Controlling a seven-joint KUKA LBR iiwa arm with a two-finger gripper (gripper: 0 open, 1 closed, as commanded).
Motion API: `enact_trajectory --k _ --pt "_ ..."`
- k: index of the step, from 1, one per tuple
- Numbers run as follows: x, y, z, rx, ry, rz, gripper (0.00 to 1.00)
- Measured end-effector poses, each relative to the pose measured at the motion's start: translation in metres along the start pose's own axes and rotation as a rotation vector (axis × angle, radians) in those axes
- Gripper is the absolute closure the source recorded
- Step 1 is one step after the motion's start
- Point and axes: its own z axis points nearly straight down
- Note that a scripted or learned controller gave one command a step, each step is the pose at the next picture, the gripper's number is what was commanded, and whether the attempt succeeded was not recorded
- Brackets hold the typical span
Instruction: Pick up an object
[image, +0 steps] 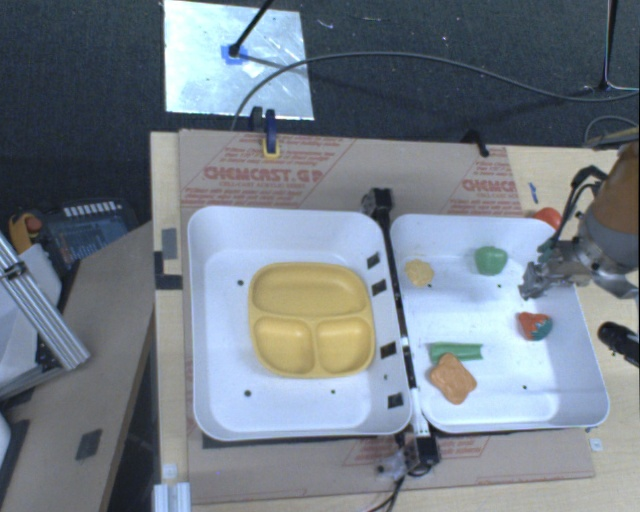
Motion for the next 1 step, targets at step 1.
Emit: enact_trajectory --k 1 --pt "-0.0007 0.0024 -0.0545 -0.002 -0.001 -0.001 1.0"
